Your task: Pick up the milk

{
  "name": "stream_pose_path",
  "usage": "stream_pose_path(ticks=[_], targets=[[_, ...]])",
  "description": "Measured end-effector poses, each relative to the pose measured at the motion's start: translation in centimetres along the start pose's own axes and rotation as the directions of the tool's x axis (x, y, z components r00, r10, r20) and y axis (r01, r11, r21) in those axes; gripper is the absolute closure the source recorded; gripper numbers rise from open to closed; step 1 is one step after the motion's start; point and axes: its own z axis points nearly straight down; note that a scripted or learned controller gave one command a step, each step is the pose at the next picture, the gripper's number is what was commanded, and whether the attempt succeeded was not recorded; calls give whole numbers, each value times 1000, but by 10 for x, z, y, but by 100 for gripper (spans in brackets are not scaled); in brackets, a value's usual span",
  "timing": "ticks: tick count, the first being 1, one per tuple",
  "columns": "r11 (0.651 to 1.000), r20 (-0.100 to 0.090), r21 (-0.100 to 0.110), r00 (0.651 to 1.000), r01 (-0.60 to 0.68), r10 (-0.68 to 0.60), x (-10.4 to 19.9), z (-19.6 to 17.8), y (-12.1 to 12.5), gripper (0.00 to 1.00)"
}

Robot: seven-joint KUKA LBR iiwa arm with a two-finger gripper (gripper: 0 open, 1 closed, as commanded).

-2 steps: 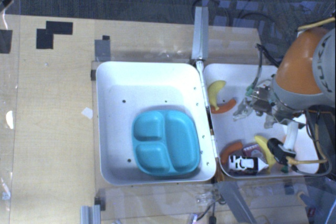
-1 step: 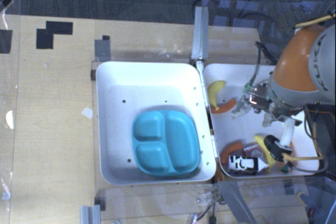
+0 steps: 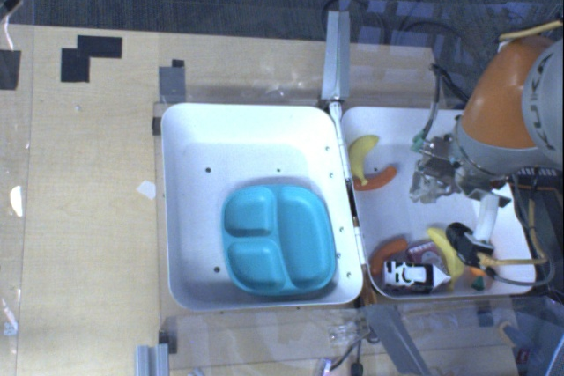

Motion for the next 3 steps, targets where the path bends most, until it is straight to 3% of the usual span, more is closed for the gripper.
stream_pose_path(ticks=[1,2,3], targets=[[986,3,6,986,-164,164,-28,57,18,100],[863,5,5,863,-505,505,-11,72,13,100],[804,4,3,804,-594,594,-11,54,52,100]])
